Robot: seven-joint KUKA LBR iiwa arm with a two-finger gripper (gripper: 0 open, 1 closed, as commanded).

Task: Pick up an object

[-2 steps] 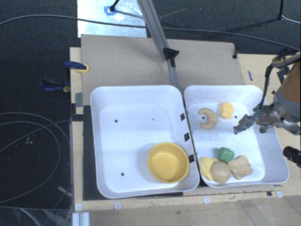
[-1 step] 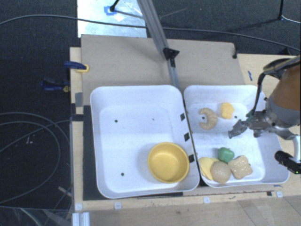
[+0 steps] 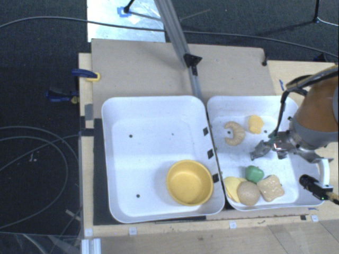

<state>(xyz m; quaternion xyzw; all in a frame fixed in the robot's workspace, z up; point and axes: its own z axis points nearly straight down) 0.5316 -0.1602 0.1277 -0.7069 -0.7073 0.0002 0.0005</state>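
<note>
The right bin (image 3: 241,100) holds several toy foods. A tan croissant (image 3: 234,133) and a small yellow piece (image 3: 255,124) lie at its far side. A green pepper (image 3: 255,173), a slice of toast (image 3: 270,188), a round brown bun (image 3: 248,193) and a yellow piece (image 3: 231,185) lie along the near side. My gripper (image 3: 260,151) hangs over the middle of this bin, right of the croissant and just above the green pepper. Nothing is seen held in it.
The left bin (image 3: 143,136) holds a yellow bowl (image 3: 189,182) in its near right corner. A grey pole (image 3: 177,33) slants across the board behind the bins. The arm's orange band (image 3: 320,107) sits over the right bin's right edge.
</note>
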